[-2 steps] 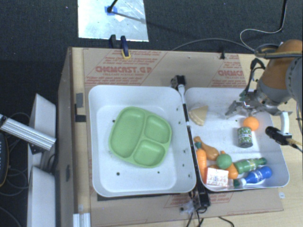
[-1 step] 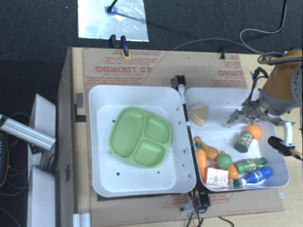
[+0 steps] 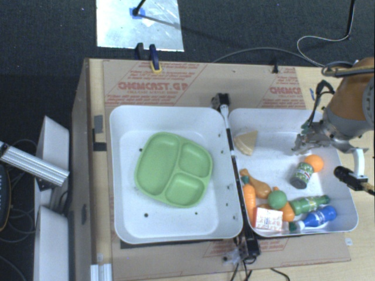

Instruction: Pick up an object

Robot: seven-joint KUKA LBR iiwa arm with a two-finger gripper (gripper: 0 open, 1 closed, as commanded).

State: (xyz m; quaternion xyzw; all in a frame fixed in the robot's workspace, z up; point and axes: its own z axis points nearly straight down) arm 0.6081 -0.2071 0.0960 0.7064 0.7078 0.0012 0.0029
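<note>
My gripper point(image 3: 304, 144) hangs low over the back right part of the right bin point(image 3: 275, 127), below the grey arm with its orange band point(image 3: 351, 95). Just in front of it lies a small orange ball point(image 3: 315, 163), and beside that stands a green can point(image 3: 303, 175). A beige wedge point(image 3: 246, 141) rests at the bin's back left. Along the front lie a carrot point(image 3: 250, 199), a green ball point(image 3: 278, 199), a green bottle point(image 3: 309, 204), a blue bottle point(image 3: 314, 218) and a white and red box point(image 3: 268, 220).
The left bin point(image 3: 129, 127) holds a green divided plate point(image 3: 174, 169). A black divider rail point(image 3: 231, 157) runs between the bins. A black part of the arm point(image 3: 350, 178) juts over the right bin's right rim.
</note>
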